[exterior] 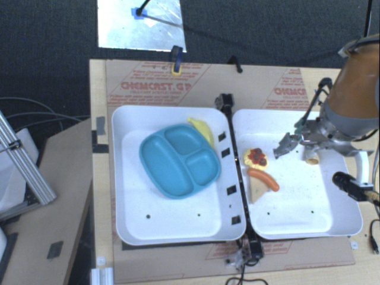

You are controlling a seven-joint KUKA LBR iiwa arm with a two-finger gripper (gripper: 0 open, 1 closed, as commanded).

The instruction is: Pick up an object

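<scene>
In the right bin [297,225] lie several toy foods near its left wall: a red berry-topped piece [256,157], an orange sausage [263,179] and a tan wedge [257,190] partly under the sausage. A small beige piece [312,157] shows just below the wrist. My gripper [284,145] hangs over the right bin, a little right of and above the red piece, pointing left toward it. Nothing shows in its grasp. The grey arm with its orange band [356,94] comes in from the right.
The left bin [136,218] holds a blue divided plate [178,160] with a yellow banana-like toy [203,129] tucked behind its far right edge. A black divider with clips [233,165] runs between the bins. A black part of the arm [350,186] overhangs the right bin's right side.
</scene>
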